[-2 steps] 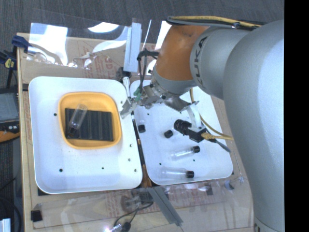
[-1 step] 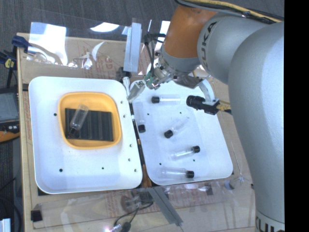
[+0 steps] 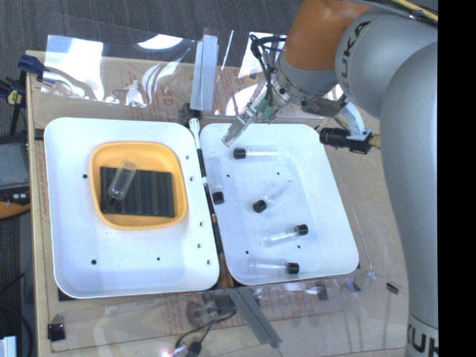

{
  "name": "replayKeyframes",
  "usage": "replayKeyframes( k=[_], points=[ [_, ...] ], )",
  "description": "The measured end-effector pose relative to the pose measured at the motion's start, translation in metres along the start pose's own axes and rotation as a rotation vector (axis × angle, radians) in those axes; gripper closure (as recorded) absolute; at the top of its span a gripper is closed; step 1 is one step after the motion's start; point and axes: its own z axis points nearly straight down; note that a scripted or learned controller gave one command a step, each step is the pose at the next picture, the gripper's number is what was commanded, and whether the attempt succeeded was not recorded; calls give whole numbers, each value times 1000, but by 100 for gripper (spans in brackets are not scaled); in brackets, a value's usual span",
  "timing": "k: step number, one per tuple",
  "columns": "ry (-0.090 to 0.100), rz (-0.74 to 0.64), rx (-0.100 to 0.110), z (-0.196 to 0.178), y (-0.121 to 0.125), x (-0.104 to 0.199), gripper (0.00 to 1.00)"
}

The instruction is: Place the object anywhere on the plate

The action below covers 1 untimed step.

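A yellow plate [image 3: 137, 157] with a dark ribbed centre lies in the left bin [image 3: 74, 259]. On its left part rests a clear tube [image 3: 121, 181], slightly tilted. My gripper [image 3: 232, 134] hovers over the far left corner of the right bin [image 3: 335, 199], just above a clear tube with a black cap [image 3: 251, 154]. Nothing is visibly held in it. Three more capped tubes lie in the right bin: one in the middle [image 3: 266, 200], one lower right [image 3: 287, 234] and one near the front edge [image 3: 274, 266].
A small black cap [image 3: 217, 196] sits at the right bin's left wall. The grey arm [image 3: 372, 58] covers the upper right. A grey divider bar [image 3: 202, 73] and crinkled clear plastic [image 3: 134, 88] lie behind the bins.
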Motion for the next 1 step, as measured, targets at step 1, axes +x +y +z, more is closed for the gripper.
replayKeyframes(
  k=[1],
  points=[
    [3, 95, 4, 48, -36, -48, 0]
  ],
)
